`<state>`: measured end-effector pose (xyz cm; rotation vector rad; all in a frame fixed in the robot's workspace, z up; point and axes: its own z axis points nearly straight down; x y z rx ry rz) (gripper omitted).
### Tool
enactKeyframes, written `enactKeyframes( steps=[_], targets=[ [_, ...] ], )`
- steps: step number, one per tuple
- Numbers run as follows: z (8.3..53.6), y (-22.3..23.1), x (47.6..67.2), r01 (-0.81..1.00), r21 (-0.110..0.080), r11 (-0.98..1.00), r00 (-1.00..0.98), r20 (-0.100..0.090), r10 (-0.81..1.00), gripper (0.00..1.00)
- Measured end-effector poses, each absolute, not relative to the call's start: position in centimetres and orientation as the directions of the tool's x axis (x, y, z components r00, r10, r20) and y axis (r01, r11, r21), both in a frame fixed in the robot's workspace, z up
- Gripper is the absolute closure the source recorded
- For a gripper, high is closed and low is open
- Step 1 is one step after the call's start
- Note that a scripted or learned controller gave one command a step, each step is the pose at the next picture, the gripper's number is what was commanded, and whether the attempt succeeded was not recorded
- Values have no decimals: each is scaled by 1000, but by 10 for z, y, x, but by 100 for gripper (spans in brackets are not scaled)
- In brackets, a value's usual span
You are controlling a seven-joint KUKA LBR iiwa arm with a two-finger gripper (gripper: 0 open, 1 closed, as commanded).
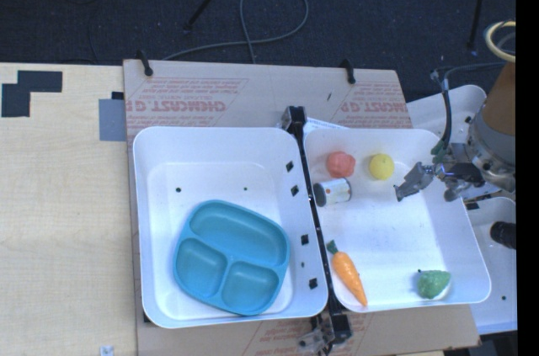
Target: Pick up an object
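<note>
Holding blue tray (232,256), left bin (152,178), carrot (349,277) right

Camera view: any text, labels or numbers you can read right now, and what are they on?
"CHEMCRST. G P": red print, upside down, on the cardboard sheet behind the left bin; letters partly blurred, so the reading is uncertain.
The same print repeats behind the right bin, too blurred to read fully.
Small jar by the divider: label too small to read.
</note>
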<state>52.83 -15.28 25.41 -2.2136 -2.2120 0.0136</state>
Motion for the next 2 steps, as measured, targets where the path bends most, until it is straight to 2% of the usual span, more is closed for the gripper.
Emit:
enactKeyframes(
  steps=[1,2],
  targets=[
    [258,-153,530,1000,-6,1,-1,1,1000,0],
    [208,-155,523,1000,-13,0,0,3,1000,0]
  ],
)
